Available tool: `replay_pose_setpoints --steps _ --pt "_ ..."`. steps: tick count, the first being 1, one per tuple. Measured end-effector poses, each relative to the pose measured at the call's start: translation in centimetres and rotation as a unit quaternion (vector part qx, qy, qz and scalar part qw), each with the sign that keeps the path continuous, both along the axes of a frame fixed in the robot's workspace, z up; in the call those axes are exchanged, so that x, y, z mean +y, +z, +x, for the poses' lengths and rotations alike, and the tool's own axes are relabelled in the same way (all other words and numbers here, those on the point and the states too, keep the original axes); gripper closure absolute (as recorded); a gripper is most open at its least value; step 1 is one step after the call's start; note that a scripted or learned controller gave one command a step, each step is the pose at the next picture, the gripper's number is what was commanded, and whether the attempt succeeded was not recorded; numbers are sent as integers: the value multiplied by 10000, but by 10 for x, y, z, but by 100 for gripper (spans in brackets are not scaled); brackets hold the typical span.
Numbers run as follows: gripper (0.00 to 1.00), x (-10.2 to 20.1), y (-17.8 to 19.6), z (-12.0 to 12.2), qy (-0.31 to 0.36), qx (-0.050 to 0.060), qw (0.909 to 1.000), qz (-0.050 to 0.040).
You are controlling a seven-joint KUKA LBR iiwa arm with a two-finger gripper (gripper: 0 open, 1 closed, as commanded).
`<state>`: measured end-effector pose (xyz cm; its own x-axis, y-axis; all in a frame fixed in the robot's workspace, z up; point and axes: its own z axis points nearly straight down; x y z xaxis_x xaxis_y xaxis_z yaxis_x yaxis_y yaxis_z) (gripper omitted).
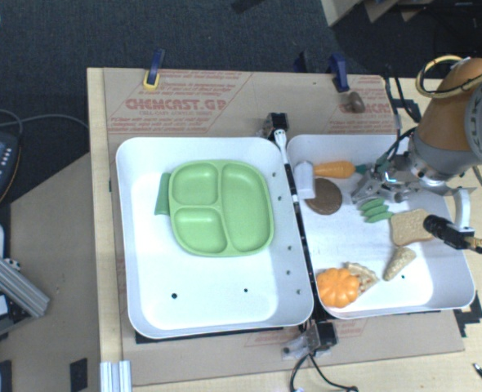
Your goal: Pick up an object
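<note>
One hand (pixel 377 188) low in right bin (pixel 453 288), beside green pea pod (pixel 375 211); grip state unclear.

Divided plate (pixel 221 207) in left bin (pixel 143 284), carrot (pixel 334 170), pumpkin (pixel 339 287) in right bin (pixel 437 292)

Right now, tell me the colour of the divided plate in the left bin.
Light green; the divided plate shows plainly in the camera view.

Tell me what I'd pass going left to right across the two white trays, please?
Green divided plate in the left bin → brown round patty → orange pumpkin → green bean pods with the gripper above them → bread slice.
</note>
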<state>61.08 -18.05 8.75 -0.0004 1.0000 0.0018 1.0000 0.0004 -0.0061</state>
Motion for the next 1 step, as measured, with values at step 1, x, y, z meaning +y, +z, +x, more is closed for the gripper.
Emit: replay_pose_setpoints --steps 1 --pt "100 -1 15 2 0 -38 10000 -12"
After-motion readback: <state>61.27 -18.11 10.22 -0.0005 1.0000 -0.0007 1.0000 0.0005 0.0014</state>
